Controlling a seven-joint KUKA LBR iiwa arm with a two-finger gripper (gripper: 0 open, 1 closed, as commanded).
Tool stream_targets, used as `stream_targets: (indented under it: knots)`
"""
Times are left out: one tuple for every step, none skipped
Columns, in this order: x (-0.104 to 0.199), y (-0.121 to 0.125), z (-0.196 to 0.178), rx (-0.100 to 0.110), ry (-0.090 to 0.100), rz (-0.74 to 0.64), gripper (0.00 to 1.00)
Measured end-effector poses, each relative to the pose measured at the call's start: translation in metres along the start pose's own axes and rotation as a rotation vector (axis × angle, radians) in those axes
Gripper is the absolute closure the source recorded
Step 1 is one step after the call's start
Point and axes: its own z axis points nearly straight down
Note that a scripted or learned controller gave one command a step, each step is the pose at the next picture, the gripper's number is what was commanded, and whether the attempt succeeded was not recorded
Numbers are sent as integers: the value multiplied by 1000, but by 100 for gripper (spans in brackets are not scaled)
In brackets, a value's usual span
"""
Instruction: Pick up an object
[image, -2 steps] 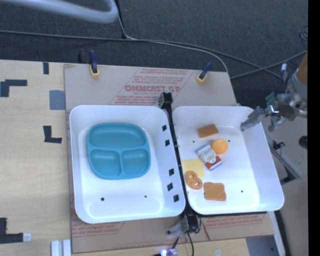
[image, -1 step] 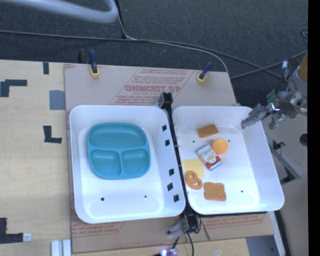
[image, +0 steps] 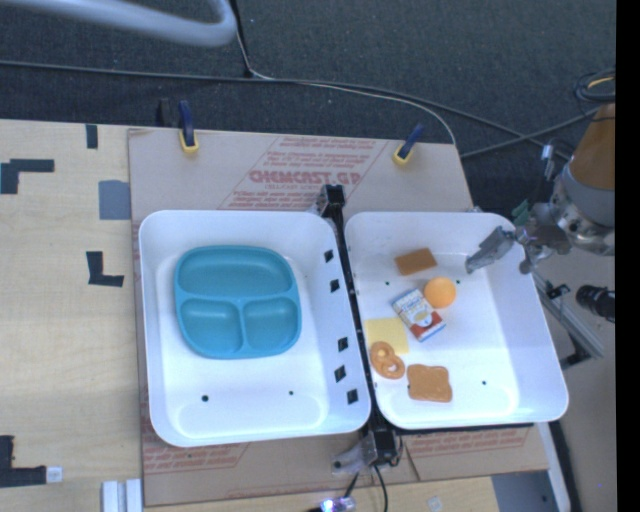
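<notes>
The gripper (image: 507, 250) hovered at the right bin's (image: 520, 330) far right edge, fingers spread and empty. The orange ball (image: 439, 292), mid-bin beside a small carton (image: 418, 313), looked light, hard and apt to roll, so it probably wanted a squeeze across its widest part.

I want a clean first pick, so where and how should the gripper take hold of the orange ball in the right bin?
Judging by its round shape, grip the orange ball across its middle, coming from straight above. The small carton crowds its lower-left, so probably set the fingers along the other diagonal.
</notes>
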Motion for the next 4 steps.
stream_targets:
  knots:
    - [-8,6,52,-2,-1,1,0]
    - [-12,7,96,0,-1,0,0]
    - [-11,8,84,-4,-1,-1,100]
    - [-8,13,40,-9,-1,-1,100]
